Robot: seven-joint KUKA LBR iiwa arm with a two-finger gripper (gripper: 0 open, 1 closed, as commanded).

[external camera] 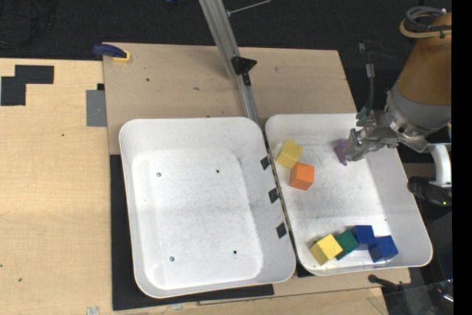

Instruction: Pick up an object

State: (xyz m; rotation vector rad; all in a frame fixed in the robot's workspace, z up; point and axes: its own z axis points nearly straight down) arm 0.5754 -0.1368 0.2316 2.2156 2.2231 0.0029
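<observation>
Your end effector [352, 149] hangs low in the right white plastic bin [413, 221], touching a small purple block [341, 150]. You cannot tell if it pinches the block. The orange cube [302, 175] sits left of it.

Matt white plastic bins [199, 130], pale wood bench [44, 181], alu rail [217, 18].

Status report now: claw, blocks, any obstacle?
Claw low over right bin, at purple block. Grasp unconfirmed. Yellow block and orange block sit apart.
</observation>
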